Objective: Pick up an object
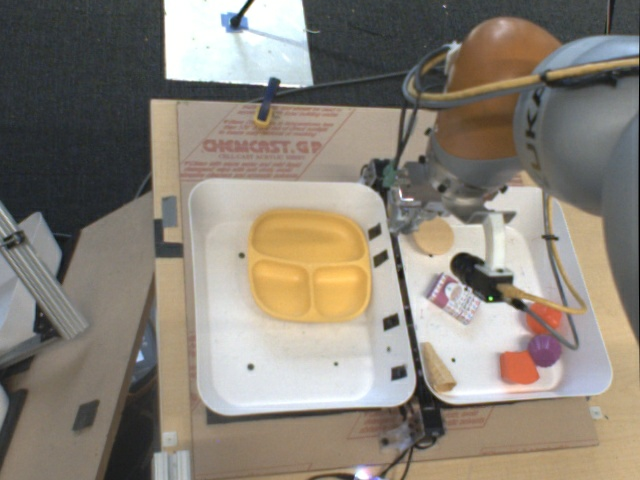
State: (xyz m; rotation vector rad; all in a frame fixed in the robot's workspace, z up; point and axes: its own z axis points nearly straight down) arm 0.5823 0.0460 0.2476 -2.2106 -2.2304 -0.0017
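My gripper [412, 211] hangs over the far left corner of the right bin [590, 368], under the big orange wrist. A tan round disc [435, 237] lies just beside it, to its right and nearer the camera. Further forward lie a purple-and-white packet [452, 299], a tan cone [437, 366] by the bin's front left wall, an orange block [518, 367], a purple ball [545, 349] and an orange-red piece [546, 318]. Nothing shows held under the gripper.
The left bin [215, 298] holds a yellow divided plate [307, 265]. The divider between the bins [398, 298] runs just left of the gripper. A white sheet [235, 28] lies beyond the bench at the back.
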